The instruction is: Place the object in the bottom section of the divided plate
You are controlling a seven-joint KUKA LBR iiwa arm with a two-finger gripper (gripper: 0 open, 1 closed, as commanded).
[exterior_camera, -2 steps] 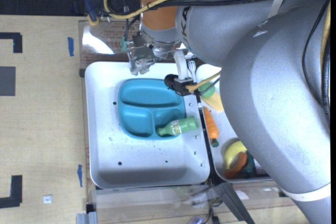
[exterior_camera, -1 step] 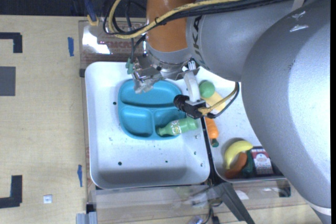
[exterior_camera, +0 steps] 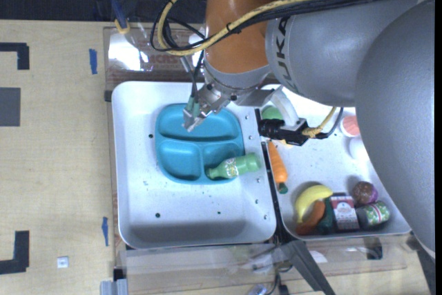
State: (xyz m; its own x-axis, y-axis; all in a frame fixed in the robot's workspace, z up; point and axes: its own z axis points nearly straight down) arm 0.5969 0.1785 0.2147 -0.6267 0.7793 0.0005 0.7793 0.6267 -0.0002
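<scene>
gripper (exterior_camera: 193,115): over the divided plate (exterior_camera: 181,148), finger state impossible to tell | green bottle (exterior_camera: 233,166): lying across plate's lower-right rim, likely placement incomplete

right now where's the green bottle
The green bottle lies on its side in the left bin, across the lower-right edge of the blue divided plate.

Arm (exterior_camera: 324,31) lettering: white letters "UK", part of a brand name, on the grey housing at upper middle of the frame.
Cans (exterior_camera: 356,214) labels: too small to read.
</scene>
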